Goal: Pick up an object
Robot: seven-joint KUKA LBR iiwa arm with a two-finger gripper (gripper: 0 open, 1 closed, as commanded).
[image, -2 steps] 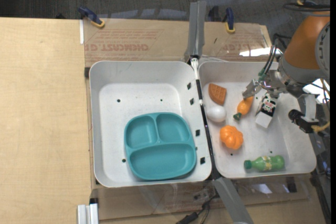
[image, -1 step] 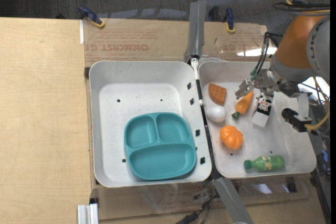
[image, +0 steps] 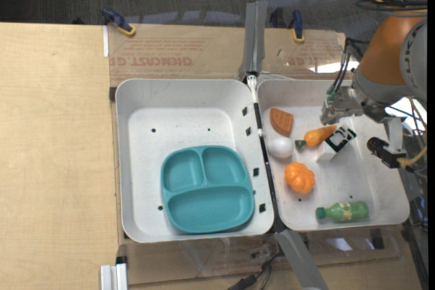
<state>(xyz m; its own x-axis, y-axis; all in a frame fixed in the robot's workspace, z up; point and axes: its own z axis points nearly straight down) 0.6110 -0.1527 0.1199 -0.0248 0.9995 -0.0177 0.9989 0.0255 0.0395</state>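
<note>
In the right bin (image: 380,214) lie an orange wedge (image: 282,121), a white egg (image: 279,147), a carrot (image: 318,136), a round orange fruit (image: 299,177), a green bottle (image: 342,212) on its side and a small white-and-black box (image: 338,140). My gripper (image: 334,116) hangs over the bin's back right part, just above the carrot's thick end and the box. Nothing is seen lifted off the bin floor. The gripper's tip is small and dark against the arm.
The left bin (image: 136,146) holds a teal divided plate (image: 206,188). A ridge with clips (image: 259,139) separates the two bins. Cardboard (image: 177,58) lies behind them, and the bench top (image: 54,146) spreads to the left. Cables (image: 391,153) hang at the right bin's right rim.
</note>
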